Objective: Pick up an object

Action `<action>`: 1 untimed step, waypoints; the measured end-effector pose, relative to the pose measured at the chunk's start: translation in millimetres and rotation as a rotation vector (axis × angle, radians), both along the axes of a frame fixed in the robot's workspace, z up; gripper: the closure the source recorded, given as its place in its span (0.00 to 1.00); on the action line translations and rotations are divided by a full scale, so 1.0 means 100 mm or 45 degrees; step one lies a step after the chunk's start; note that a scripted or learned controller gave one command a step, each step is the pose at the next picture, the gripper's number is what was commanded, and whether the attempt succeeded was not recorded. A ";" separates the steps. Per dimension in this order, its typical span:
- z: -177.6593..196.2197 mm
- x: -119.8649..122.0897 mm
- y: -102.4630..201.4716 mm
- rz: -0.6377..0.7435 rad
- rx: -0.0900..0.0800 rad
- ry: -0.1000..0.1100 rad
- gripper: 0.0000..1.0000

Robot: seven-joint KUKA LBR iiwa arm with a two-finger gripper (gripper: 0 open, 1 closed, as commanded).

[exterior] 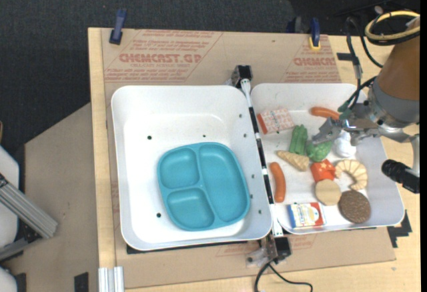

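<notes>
Right now my hand (331, 129) hangs low in right bin (390, 217), over green veggie (319, 150). Can't tell if it's open or closed. Food packed tight; red tomato (322, 170) touches veggie. I may bump neighbors, grab nothing.

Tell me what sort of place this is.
Likely a robot lab test bench: two white bins clamped on a protective board, toy food in one, a blue divided plate in the other, cables around.

Plastic on printed board.
Glossy smooth white bins (133, 151), matt turquoise plastic tray (202, 185), bench sheet (167, 57) like brown printed cardboard.
</notes>
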State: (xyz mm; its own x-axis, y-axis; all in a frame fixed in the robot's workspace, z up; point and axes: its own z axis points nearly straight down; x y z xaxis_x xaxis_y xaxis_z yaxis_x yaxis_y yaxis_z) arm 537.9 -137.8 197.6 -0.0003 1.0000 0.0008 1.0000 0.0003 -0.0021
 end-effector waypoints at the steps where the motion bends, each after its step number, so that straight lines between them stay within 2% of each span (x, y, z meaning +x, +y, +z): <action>1: -0.99 0.03 -0.08 0.002 0.000 -0.008 0.00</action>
State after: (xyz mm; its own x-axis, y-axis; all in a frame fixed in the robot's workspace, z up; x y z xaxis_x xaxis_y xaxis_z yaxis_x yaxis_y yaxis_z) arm 540.9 -145.7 98.2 -0.0022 1.0000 0.0004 1.0000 0.0022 0.0045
